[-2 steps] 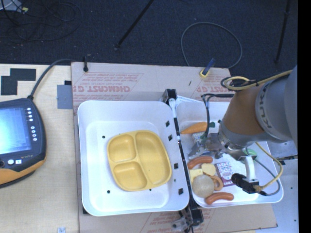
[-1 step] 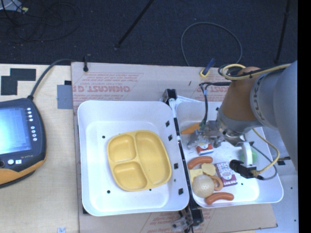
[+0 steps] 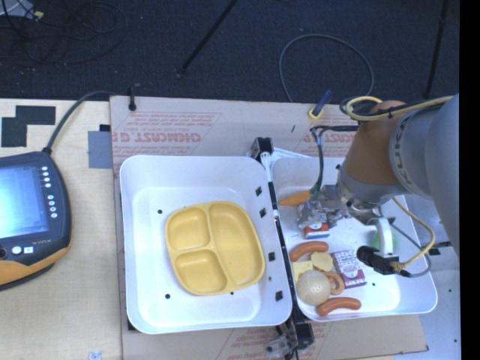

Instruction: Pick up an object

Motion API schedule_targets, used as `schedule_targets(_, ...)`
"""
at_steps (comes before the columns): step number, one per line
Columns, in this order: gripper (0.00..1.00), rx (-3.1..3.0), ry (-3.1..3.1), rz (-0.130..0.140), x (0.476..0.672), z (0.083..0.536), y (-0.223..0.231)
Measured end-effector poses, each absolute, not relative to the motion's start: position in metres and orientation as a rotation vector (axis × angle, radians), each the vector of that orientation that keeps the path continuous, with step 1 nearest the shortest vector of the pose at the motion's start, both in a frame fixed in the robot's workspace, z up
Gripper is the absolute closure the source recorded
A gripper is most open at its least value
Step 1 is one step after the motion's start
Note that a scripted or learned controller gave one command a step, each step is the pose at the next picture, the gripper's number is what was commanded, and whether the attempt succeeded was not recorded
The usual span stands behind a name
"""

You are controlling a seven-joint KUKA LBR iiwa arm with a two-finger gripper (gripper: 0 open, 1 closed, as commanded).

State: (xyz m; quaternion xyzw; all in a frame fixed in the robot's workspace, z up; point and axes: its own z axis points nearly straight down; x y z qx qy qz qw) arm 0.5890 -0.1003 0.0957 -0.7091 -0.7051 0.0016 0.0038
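Cardboard (image 3: 172,130) print mirrored — unreadable, claw (image 3: 315,217) over toy food

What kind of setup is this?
Likely a robot lab pick-and-place bench: an arm reaching over two white bins, toy food in the right one, a yellow tray in the left, a teach pendant beside them.

Arm reaching down into the right bin of play food

The grey arm (image 3: 405,156) comes in from the right, its gripper (image 3: 319,214) low in the right bin (image 3: 420,298) beside a small orange carrot (image 3: 294,198). Nearer the front lie two sausages (image 3: 308,250), a round onion (image 3: 313,286) and a small red-and-white box (image 3: 349,267). The left bin (image 3: 142,201) holds a yellow divided tray (image 3: 214,246). A teach pendant (image 3: 30,212) rests on the counter (image 3: 82,306) at the left.
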Motion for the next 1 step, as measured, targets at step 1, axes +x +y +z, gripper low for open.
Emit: schedule_targets(1, 1.0, -2.213, -2.227, -0.005, 0.5536, 0.1907, -0.0248)
